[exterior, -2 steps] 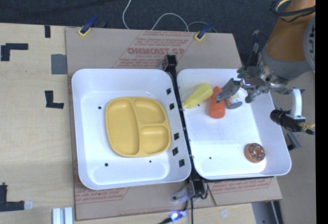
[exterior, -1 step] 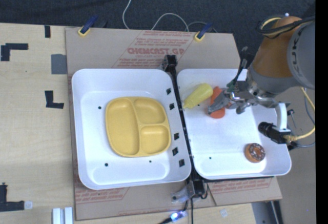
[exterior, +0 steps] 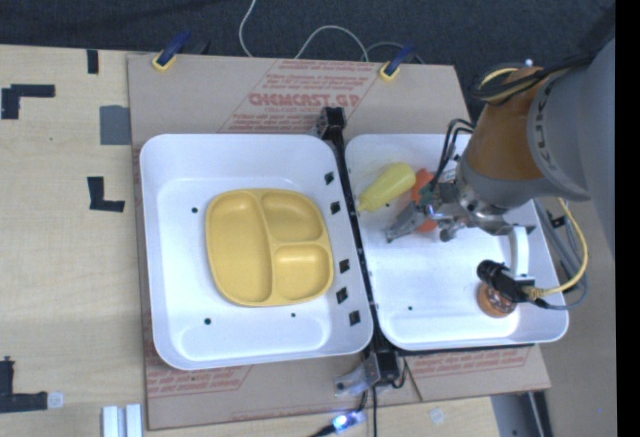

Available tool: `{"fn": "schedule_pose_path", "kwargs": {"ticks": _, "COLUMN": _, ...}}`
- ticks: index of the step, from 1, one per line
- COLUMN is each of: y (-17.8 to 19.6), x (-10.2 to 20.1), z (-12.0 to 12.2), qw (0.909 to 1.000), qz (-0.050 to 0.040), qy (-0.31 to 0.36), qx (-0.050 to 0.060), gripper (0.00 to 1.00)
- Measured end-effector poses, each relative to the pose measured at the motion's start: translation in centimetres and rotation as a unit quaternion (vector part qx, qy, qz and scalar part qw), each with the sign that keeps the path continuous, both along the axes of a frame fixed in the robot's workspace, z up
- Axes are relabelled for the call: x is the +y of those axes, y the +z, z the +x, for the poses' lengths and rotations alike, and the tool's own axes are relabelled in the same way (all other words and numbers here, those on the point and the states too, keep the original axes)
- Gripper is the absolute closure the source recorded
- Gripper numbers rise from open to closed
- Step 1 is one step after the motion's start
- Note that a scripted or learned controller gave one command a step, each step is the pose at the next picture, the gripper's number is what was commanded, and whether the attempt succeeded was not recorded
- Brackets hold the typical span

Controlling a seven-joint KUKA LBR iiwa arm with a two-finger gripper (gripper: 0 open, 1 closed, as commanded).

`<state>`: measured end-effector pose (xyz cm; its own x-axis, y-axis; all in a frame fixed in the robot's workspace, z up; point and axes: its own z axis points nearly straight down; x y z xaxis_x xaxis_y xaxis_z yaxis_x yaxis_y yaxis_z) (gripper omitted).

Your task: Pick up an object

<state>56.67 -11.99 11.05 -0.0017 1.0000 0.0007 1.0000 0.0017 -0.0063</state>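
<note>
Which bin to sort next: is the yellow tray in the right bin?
No, the yellow tray lies in the left bin.

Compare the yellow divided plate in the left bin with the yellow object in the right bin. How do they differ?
The plate is far larger than the yellow object. The plate is a flat, rounded square split into three compartments; the object is a small, plain elongated lump. The plate lies alone mid-bin, away from the gripper; the object lies near the divider, close to the gripper. Both are yellow and rest in white bins.
</note>
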Motion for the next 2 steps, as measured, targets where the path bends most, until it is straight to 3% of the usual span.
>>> {"fn": "schedule_pose_path", "kwargs": {"ticks": 1, "y": -2.7, "x": 0.1, "z": 0.0, "qw": 1.0000, "qz": -0.0009, "qy": 0.000, "qx": -0.002, "gripper": 0.00}}
{"fn": "schedule_pose_path", "kwargs": {"ticks": 2, "y": -1.6, "x": 0.1, "z": 0.0, "qw": 1.0000, "qz": -0.0012, "qy": 0.000, "qx": -0.003, "gripper": 1.00}}
